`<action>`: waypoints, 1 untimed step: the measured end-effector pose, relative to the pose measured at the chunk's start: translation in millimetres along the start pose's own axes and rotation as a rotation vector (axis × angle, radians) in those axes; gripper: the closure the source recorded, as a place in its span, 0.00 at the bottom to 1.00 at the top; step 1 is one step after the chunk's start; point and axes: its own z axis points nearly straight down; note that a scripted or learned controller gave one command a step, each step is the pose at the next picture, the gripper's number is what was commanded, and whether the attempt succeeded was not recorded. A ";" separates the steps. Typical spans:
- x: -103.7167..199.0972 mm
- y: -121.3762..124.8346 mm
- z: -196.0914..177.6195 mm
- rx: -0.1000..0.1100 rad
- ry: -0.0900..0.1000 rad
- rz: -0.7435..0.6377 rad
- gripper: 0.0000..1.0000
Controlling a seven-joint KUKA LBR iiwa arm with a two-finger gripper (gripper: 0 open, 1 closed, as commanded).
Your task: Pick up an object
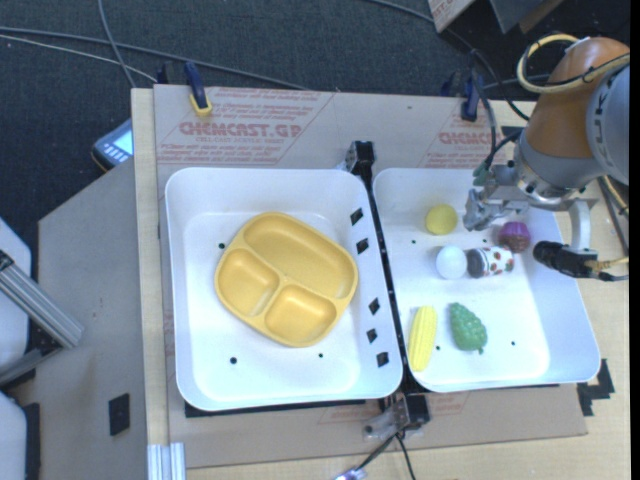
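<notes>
Two shallow white bins are sitting side by side on a cardboard-covered bench (300,118), the left bin (190,268) and the right bin (560,353) touching along a black divider strip. Lying in the left bin, near its middle, is a yellow compartment plate (285,278), three wells facing up, turned at a slant. Reaching in from the right, the grey arm (580,98) with its orange band is hanging over the far part of the right bin, its gripper (480,213) pointing down between a yellow ball (441,219) and a purple round object (514,235); whether the tool is released or clenched cannot be told, and nothing is showing as held. Resting toward the near edge of the right bin are a green leafy vegetable toy (466,327) and, just beside it on the left, a yellow corn cob (423,337) lying lengthwise. Sitting at the bin's middle are a white ball (451,261) and a small red and white can (493,261) on its side, the two touching. Two blue clamps (197,90) are gripping the far edge of the bench.
</notes>
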 end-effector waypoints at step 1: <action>-5.5 5.1 -46.2 -0.001 -0.001 0.000 1.00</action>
